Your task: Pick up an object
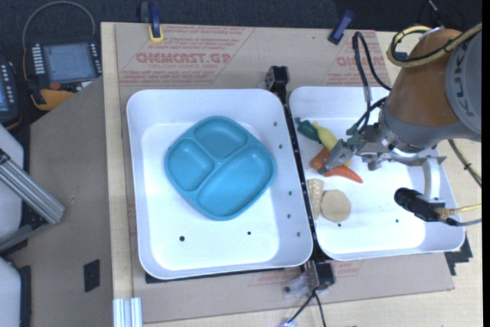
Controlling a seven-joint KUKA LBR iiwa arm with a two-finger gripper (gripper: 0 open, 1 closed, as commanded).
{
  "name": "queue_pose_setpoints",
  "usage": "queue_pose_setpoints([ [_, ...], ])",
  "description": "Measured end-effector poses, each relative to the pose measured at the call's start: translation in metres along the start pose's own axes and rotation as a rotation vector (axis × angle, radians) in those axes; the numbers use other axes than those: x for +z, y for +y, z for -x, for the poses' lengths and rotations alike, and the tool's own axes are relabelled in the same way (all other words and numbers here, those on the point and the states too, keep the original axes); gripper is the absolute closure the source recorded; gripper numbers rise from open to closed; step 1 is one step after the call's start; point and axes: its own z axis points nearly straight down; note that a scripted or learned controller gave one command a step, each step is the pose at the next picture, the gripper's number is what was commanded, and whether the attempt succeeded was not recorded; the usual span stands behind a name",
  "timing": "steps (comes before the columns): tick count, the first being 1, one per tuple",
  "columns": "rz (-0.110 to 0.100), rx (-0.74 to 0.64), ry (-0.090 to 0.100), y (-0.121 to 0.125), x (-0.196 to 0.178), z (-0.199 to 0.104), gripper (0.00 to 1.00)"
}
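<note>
Where pincer hovers, toy vegetables beneath.

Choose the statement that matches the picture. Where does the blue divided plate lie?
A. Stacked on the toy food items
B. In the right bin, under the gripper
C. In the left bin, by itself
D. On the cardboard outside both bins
C: the blue divided plate lies flat in the left bin, while the toy food items and the gripper are over in the right bin.
</note>
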Motion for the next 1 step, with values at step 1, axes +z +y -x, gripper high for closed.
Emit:
queue_pose_setpoints([
  [1, 0.002, 0.0, -0.002, 0.0003, 0.0517, 0.0003, 0.0],
])
